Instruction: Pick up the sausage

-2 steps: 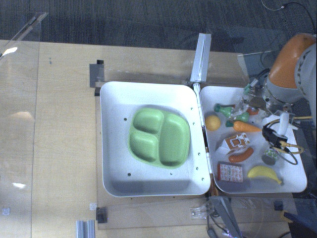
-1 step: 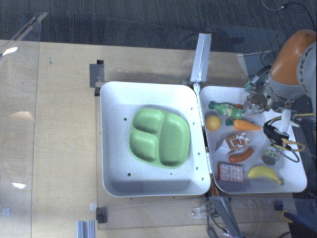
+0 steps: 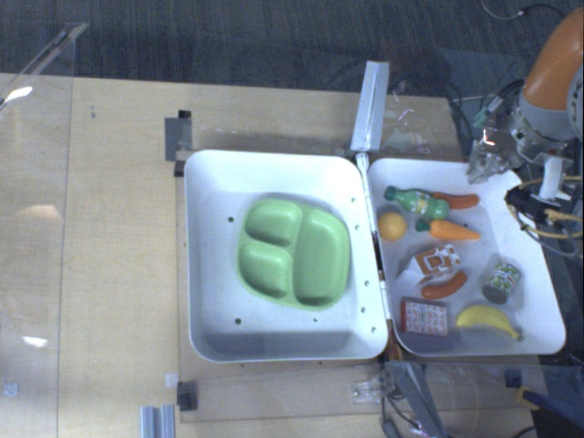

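Red-brown, the sausage [image 3: 443, 286] lies in the right bin [image 3: 547, 336], just below a small carton [image 3: 436, 262] and left of a can [image 3: 501, 281]. Well apart, the claw [image 3: 490, 162] hangs over that bin's top right corner; I cannot tell its opening.

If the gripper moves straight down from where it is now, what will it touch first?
Probably the bare floor of the right bin near its far rim; the gripper looks above that corner. The sausage lies nearer. Depth is unclear.
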Robot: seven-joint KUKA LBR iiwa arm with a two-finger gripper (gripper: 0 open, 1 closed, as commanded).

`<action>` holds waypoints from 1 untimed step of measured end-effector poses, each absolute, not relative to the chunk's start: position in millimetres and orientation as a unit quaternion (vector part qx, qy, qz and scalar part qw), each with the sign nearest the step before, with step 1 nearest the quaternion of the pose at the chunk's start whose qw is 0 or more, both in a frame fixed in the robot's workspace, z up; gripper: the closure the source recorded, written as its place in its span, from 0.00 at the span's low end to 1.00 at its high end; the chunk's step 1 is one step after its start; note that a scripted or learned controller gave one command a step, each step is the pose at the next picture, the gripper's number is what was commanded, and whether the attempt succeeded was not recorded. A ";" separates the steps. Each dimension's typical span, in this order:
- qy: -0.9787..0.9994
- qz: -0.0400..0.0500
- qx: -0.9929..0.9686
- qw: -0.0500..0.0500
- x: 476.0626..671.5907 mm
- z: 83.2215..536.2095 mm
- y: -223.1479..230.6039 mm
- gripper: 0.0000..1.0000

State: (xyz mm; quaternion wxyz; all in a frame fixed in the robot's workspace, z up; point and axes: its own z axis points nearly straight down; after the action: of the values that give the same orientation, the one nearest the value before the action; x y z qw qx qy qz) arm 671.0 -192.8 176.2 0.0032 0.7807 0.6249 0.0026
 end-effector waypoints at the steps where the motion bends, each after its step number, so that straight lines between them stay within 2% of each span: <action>1: 0.625 0.002 0.781 0.003 671.0 175.9 -192.3 0.00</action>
State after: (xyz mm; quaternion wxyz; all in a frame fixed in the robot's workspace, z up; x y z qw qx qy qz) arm 671.0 -192.3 175.9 0.0029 0.7805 0.6251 0.0024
